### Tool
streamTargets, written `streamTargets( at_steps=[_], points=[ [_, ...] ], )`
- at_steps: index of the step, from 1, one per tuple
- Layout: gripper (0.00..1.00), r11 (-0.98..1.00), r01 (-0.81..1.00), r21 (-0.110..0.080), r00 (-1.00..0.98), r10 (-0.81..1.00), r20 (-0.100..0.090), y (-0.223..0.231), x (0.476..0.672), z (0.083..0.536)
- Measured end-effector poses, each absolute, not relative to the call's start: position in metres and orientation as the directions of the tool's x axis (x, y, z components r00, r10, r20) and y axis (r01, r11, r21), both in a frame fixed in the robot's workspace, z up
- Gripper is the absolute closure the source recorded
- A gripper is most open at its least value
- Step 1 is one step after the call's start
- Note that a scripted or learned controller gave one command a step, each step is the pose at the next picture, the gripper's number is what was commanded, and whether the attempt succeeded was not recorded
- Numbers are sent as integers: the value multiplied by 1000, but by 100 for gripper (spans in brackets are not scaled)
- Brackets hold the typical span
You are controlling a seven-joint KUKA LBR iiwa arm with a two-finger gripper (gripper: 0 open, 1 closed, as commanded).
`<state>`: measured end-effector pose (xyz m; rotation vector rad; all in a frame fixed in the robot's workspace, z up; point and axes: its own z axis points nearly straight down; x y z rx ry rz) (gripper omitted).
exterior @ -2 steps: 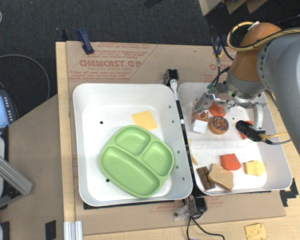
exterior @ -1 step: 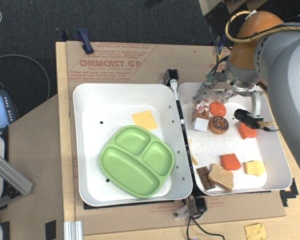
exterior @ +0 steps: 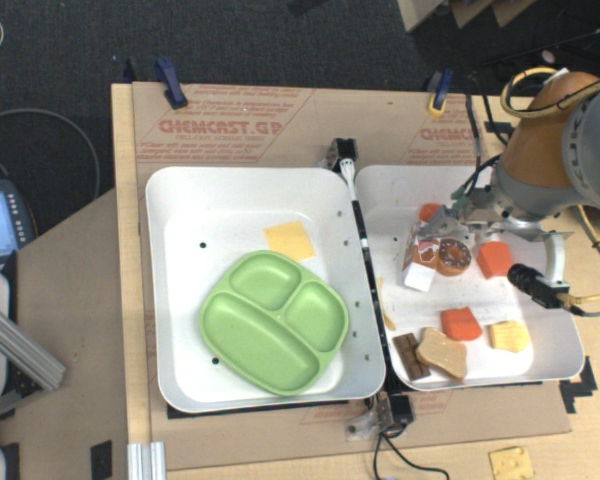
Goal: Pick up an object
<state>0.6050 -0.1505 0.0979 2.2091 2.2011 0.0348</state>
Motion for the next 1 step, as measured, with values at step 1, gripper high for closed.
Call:
streamTargets(
  at_steps=[1],
  points=[
    [0,5,1000,20,-5,1000,-8,-98,668,98]
  ],
)
